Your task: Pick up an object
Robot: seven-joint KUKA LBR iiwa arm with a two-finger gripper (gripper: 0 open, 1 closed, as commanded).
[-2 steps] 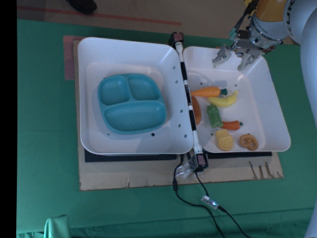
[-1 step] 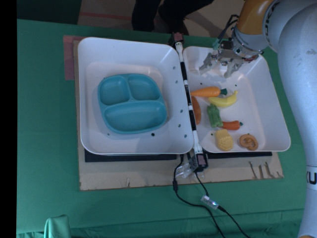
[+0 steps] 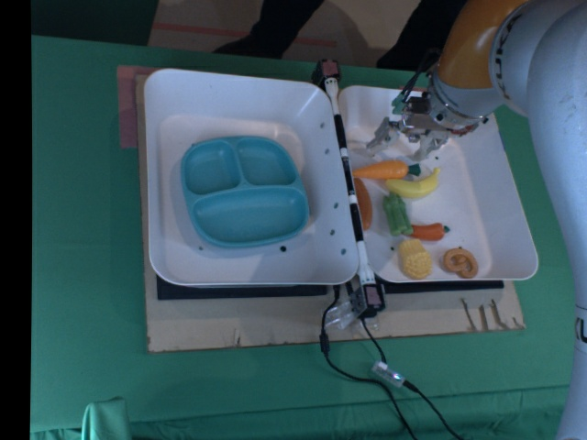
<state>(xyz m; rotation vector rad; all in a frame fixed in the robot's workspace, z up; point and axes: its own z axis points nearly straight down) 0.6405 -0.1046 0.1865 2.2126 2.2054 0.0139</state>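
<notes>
Claw: the gripper (image 3: 396,142) hangs over the far part of the right bin (image 3: 514,236), its fingers spread apart with nothing between them.
Just below the claw: a toy carrot (image 3: 381,170) lies crosswise, its green top pointing right, close under the fingertips; it looks like the likeliest thing to be picked.
Beside that: a yellow banana (image 3: 415,185) sits just right of and below the carrot, touching or nearly touching it.
Further out: a long orange piece (image 3: 364,202) runs along the bin's left wall, a green vegetable (image 3: 397,214) lies next to it, then a small second carrot (image 3: 428,231), a corn cob (image 3: 415,259) and a pretzel-like piece (image 3: 460,262) toward the near edge.
Left bin: the left bin (image 3: 174,108) holds a blue divided plate (image 3: 244,191), well apart from the work.
Height: probably still above the toys, though the slanted view makes that hard to judge.
Doing it well: come straight down with the fingers straddling the carrot's narrow width near its middle, keep clear of the banana so it isn't pinched too, and close only once low enough to reach the carrot's sides.
</notes>
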